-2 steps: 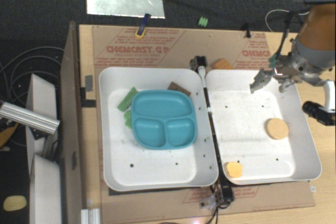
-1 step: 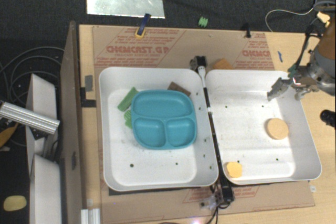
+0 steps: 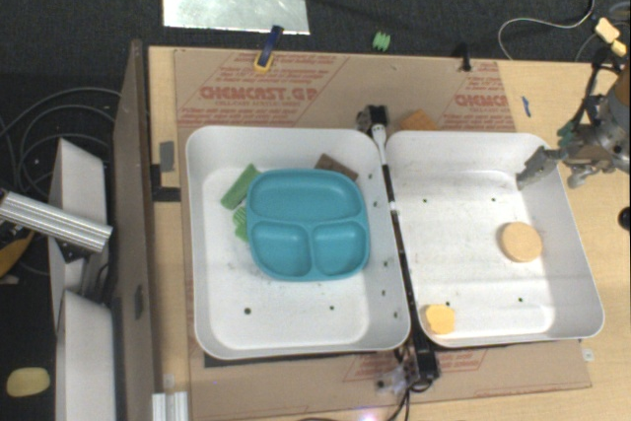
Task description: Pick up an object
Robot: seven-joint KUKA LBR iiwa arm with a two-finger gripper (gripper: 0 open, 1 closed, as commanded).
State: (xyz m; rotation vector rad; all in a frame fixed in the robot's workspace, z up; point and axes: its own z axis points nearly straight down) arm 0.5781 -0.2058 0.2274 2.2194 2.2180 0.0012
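Two white bins sit side by side on the desk [image 3: 552,94]. The left bin [image 3: 212,311] holds a big blue tray [image 3: 306,224] with three parts. A green piece [image 3: 238,184] pokes out from under the tray at 10 o'clock, and a brown piece [image 3: 336,166] pokes out at 1 o'clock.

The right bin [image 3: 463,202] holds a round tan thing [image 3: 520,242], like a cookie, at about 3 o'clock in the bin. A small orange thing [image 3: 440,318] lies at about 7 o'clock, near the bin's front wall. The two are well apart.

The gripper [image 3: 537,168] sits at 2 o'clock over the right bin, just by its far right corner. It is up above the round tan thing and does not touch it. I cannot tell how the gripper is set, and nothing can be seen held in it.
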